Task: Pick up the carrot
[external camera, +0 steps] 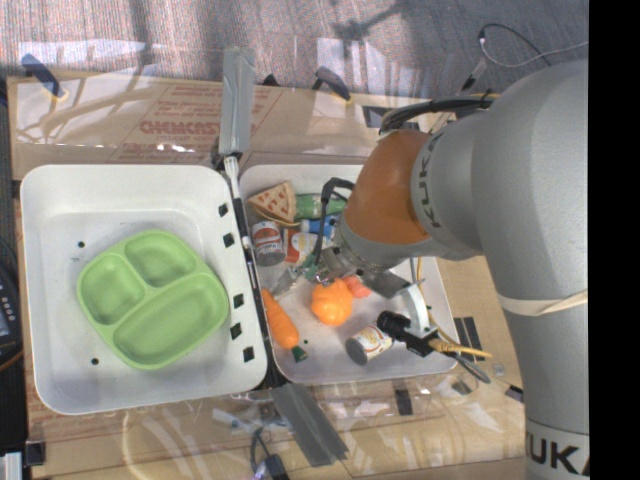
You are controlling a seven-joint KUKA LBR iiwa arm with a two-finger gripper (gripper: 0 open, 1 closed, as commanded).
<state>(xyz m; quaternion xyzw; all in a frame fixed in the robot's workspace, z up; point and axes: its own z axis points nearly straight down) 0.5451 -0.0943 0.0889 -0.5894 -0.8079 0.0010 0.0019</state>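
The grey arm with its orange band (pixel 385 200) reaches in over the right shallow white bin (pixel 430 360), and the gripper (pixel 322 264) hangs low among the clutter there; whether it is released or clenched cannot be told. The slender orange carrot (pixel 280 322) lies free along that bin's left wall, just beside the gripper's reach and apart from it. A round orange fruit (pixel 331 305) sits close by, near a small tipped can (pixel 368 343) and a triangular sandwich slice (pixel 275 203). In the left white bin (pixel 60 198) rests a light green three-compartment plate (pixel 152 297).
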